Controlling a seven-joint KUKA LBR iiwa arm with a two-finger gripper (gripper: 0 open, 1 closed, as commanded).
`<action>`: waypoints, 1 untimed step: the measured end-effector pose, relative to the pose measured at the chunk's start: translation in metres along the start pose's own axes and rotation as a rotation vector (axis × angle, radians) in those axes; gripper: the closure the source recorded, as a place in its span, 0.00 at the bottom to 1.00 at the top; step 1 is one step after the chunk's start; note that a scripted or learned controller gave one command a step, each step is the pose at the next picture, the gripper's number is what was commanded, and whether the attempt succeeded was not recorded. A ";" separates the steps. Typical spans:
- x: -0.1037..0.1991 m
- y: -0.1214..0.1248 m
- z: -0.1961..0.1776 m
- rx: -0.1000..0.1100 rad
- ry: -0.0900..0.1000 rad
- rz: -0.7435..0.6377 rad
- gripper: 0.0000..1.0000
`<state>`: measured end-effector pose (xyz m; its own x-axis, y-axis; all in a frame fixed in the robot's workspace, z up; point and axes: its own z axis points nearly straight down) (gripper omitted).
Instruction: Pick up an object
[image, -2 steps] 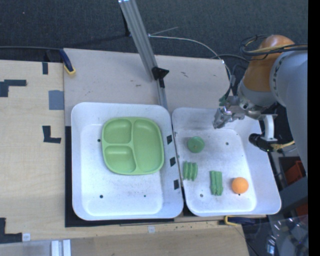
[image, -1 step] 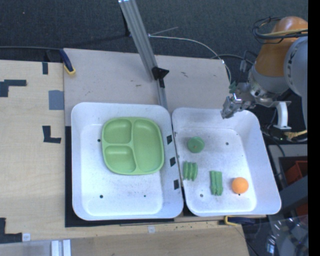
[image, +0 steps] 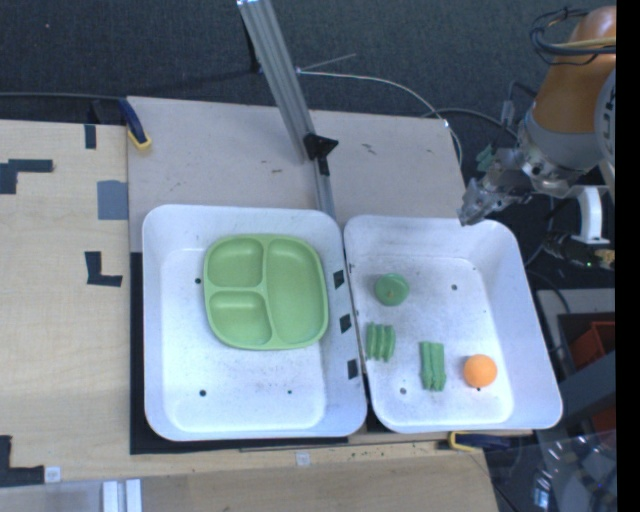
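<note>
End effector (image: 474, 210) hovers at right bin's (image: 520, 262) far rim; its opening can't be judged.

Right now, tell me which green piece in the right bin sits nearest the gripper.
The round green piece, at that bin's upper left. It lies closest to the gripper; the two ridged green pieces lie lower.

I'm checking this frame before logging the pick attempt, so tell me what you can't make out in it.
- Gripper, camera view: small and blurred over the right bin's far rim; finger state unreadable.
- Arm, camera view: cut off by the top and right edges.
- The three green pieces, round and ridged, and the orange ball: too small to identify further.
</note>
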<state>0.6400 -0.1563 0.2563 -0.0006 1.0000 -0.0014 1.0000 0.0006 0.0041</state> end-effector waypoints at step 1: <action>0.060 -0.002 0.002 0.005 0.003 -0.006 1.00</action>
<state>0.6382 -0.0961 0.2547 -0.0068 1.0000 0.0019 1.0000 0.0068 -0.0007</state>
